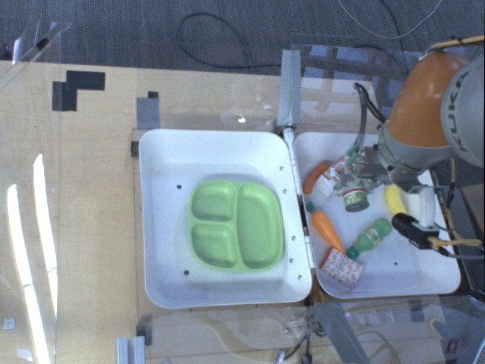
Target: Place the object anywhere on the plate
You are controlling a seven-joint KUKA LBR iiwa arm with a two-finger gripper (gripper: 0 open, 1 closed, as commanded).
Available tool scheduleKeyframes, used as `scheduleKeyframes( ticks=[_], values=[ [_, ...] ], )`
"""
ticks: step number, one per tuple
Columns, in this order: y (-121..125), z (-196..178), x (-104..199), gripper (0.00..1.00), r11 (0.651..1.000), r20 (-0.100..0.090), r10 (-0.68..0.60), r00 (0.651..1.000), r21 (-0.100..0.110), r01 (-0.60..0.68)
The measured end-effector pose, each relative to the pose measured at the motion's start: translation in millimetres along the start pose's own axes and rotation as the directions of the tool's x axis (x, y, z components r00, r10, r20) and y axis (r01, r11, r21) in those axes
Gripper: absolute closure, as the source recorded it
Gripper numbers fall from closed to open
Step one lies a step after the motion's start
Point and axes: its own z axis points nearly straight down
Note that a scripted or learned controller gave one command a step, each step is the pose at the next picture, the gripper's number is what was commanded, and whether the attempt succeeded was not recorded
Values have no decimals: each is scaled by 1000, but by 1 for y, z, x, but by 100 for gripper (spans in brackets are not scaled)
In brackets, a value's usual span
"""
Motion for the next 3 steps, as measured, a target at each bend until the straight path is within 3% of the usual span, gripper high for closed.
scheduleKeyframes(
  ticks=[1, 2, 3],
  values=[
    [-17, 0, 78, 100, 997, -1, 80, 997, 1, -80],
    [-40, -23, 158, 100, 1000, -2, -20, 1000, -1, 20],
    [-40, -23, 157, 0, 1000, -2, -19, 1000, -1, 19]
  ],
)
